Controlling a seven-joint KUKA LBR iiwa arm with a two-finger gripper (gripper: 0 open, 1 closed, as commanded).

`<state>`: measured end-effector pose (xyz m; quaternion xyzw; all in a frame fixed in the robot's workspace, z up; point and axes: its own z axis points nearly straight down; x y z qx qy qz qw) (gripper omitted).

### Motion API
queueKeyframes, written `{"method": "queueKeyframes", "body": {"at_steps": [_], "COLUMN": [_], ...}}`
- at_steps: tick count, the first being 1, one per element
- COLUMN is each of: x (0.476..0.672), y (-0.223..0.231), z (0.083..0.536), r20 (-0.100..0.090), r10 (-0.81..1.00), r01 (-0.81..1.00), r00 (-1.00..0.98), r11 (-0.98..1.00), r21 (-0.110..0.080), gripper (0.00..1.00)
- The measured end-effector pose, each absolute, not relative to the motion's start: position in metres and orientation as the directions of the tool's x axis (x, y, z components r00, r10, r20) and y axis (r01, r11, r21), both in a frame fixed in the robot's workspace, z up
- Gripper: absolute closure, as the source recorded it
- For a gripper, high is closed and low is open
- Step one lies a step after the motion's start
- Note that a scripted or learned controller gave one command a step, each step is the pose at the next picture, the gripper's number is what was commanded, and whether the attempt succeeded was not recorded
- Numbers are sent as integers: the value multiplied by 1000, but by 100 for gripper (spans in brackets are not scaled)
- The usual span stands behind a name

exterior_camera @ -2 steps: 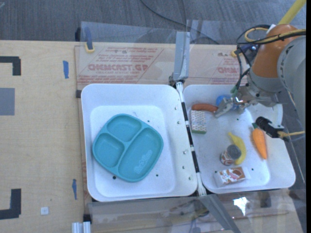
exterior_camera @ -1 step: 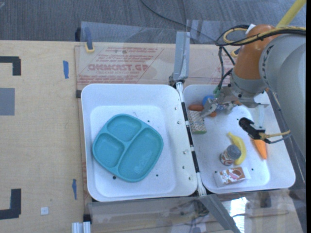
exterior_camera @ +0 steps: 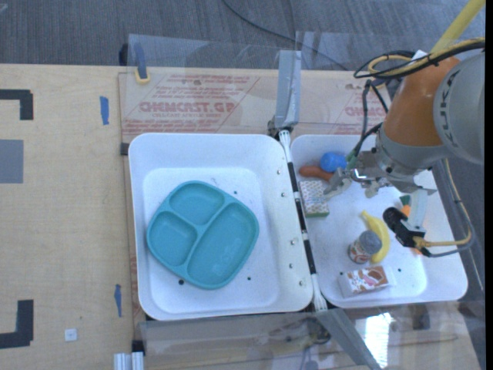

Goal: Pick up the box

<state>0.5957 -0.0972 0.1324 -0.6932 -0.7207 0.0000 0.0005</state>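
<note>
**Gripper low in the right bin, box at the near edge**

The gripper (exterior_camera: 339,182) is seen low over the right bin (exterior_camera: 443,284), near its left wall, beside a small patterned packet (exterior_camera: 314,198); whether it is spread or closed cannot be told. A blue ball (exterior_camera: 333,161) and an orange carrot (exterior_camera: 314,172) lie just behind it. The box (exterior_camera: 365,280) is found at the bin's front edge, well apart from the gripper, near a can (exterior_camera: 363,250) and a banana (exterior_camera: 377,231). A teal divided plate (exterior_camera: 202,233) is held by the left bin (exterior_camera: 146,160).

Grey arm (exterior_camera: 451,122) reaches leftward, pincer (exterior_camera: 337,182) pointing left.
</note>
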Motion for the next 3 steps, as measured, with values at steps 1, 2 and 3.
{"method": "queueKeyframes", "body": {"at_steps": [1, 2, 3], "x": [657, 617, 618], "y": [-103, -64, -59], "z": [93, 186, 185], "r20": [27, -1, -1], "r10": [945, 987, 994], "r01": [943, 987, 994], "r00": [-326, -160, -109], "r11": [327, 160, 109], "r21": [-54, 2, 2], "gripper": [0, 0, 0]}}
